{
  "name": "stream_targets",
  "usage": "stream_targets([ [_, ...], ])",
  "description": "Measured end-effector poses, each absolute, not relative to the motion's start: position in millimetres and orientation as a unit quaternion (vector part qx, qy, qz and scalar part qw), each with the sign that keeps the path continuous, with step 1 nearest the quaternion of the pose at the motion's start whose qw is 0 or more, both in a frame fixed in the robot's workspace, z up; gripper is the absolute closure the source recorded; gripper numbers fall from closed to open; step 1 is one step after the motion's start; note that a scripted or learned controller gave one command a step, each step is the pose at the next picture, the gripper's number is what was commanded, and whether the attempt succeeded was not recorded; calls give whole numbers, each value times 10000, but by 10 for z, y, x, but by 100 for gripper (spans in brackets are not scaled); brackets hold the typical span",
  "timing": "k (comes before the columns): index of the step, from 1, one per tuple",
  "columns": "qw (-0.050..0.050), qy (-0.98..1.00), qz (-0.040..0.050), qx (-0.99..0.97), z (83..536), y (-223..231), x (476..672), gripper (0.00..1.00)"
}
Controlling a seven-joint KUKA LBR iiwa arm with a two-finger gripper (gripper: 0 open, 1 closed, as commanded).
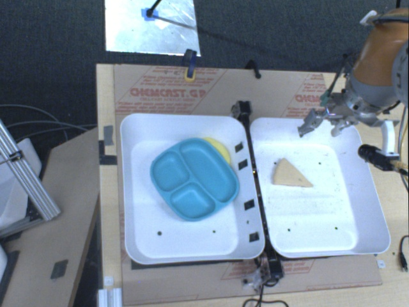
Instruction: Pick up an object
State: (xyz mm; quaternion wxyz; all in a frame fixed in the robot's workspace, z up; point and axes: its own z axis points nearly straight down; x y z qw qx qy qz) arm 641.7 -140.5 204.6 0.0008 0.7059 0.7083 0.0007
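A tan wedge-shaped piece (291, 174) lies flat in the middle of the right bin (358, 235). In the left bin (144, 235) sits a blue divided plate (193, 178) with three compartments, and a yellow thing (219, 147) peeks out from under its far right edge. My gripper (323, 125) hangs over the far edge of the right bin, above and to the right of the tan wedge. Its two fingers stand apart with nothing between them.
A black divider (250, 171) with clips runs between the two bins. The bins rest on a cardboard sheet (166, 91). A shiny square sheet (150, 18) lies at the back left. An aluminium frame (22, 178) stands at the far left.
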Motion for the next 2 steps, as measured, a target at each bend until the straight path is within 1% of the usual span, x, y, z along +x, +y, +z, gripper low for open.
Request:
stream_targets([
  [1, -22, 7058, -21, 7084, 895, -2099, 6520, 0],
  [2, -28, 7063, -14, 7079, 833, -2041, 5739, 0],
])
